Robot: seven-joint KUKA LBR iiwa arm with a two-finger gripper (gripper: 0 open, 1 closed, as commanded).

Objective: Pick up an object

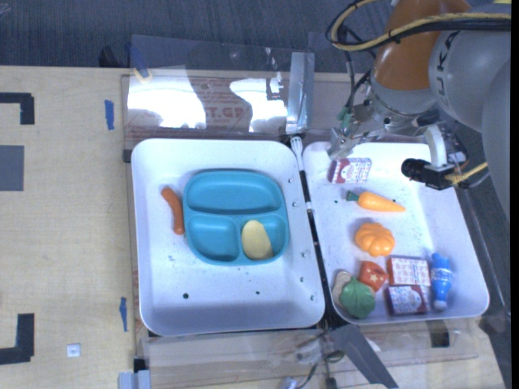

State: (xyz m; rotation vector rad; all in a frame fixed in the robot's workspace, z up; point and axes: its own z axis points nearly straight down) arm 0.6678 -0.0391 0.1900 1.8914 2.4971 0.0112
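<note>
Camera view: fixed, slanted look down on a pale wooden bench (57,241) bearing two bins.
Arm: grey KUKA arm with orange band (422,23) enters at upper right of the frame, wrist over the far end of the right bin.
Left bin: shallow white plastic bin (154,298), centre-left, holding a blue three-compartment plastic tray (231,197), a yellow egg-shaped piece (257,239) in the tray's lower right compartment, and an orange sausage-shaped toy (173,209) just left of the tray.
Right bin: shallow white plastic bin (466,241) with the candidate objects.
Objects, right bin: small white-and-maroon carton (350,170) at top, orange toy carrot (378,203) below it, orange toy pumpkin (374,238), red toy tomato (372,275), green round toy vegetable (357,298), two red printed boxes (407,284), blue bottle (442,279) at lower right.
Gripper: two-finger gripper (350,136) hangs just above the carton; whether open or closed, cannot tell.
Progress: judged early; nothing lifted, every object lies in the bin, approach, grasp and lift remain.
</note>
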